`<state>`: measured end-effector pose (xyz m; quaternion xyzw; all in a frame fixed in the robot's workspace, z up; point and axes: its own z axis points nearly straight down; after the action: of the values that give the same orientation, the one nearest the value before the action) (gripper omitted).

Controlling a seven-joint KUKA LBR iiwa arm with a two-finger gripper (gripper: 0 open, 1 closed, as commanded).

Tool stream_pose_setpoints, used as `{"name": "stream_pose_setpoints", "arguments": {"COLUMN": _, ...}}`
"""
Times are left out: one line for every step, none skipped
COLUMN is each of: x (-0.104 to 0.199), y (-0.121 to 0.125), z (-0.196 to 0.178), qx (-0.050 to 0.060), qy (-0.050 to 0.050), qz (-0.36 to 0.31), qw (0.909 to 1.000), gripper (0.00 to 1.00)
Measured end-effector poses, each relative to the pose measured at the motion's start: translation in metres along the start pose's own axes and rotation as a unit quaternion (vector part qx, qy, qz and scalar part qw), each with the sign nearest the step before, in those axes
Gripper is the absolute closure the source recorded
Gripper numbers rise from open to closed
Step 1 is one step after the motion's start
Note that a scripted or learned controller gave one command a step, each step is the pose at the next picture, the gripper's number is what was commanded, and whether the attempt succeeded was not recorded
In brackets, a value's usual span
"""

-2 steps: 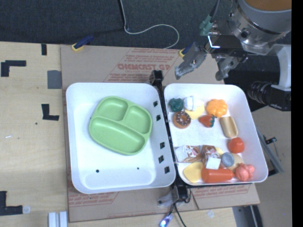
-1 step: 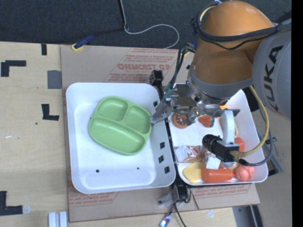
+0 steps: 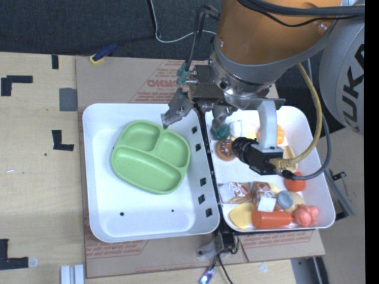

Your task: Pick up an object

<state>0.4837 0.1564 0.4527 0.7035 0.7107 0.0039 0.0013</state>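
Observation:
My gripper (image 3: 196, 122) hangs over the wall between the two bins, near their far edge. It is open, one fingertip (image 3: 170, 118) over the left bin and the other over the right, and nothing is held between them. A green divided plate (image 3: 151, 155) lies in the left bin (image 3: 112, 218), just left of the left fingertip. In the right bin (image 3: 323, 188) are a brown ring-shaped piece (image 3: 225, 151), a red ball (image 3: 294, 183), an orange sausage-shaped piece (image 3: 272, 219), a pink piece (image 3: 305, 215) and a yellow piece (image 3: 238, 216).
The arm's large orange and grey body (image 3: 278, 22) covers the far part of the right bin. A black cylinder (image 3: 256, 155) on the wrist and a cable (image 3: 317, 141) hang over that bin. A printed packet (image 3: 249, 190) and a grey cap (image 3: 285, 200) lie among the toys.

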Motion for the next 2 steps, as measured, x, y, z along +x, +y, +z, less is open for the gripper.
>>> {"name": "stream_pose_setpoints", "arguments": {"x": 0.008, "y": -0.001, "z": 0.065, "qx": 0.007, "qy": -0.003, "qz": 0.004, "qw": 1.0, "gripper": 0.0}}
{"name": "stream_pose_setpoints", "arguments": {"x": 0.008, "y": -0.001, "z": 0.052, "qx": 0.006, "qy": -0.003, "qz": 0.003, "qw": 1.0, "gripper": 1.0}}
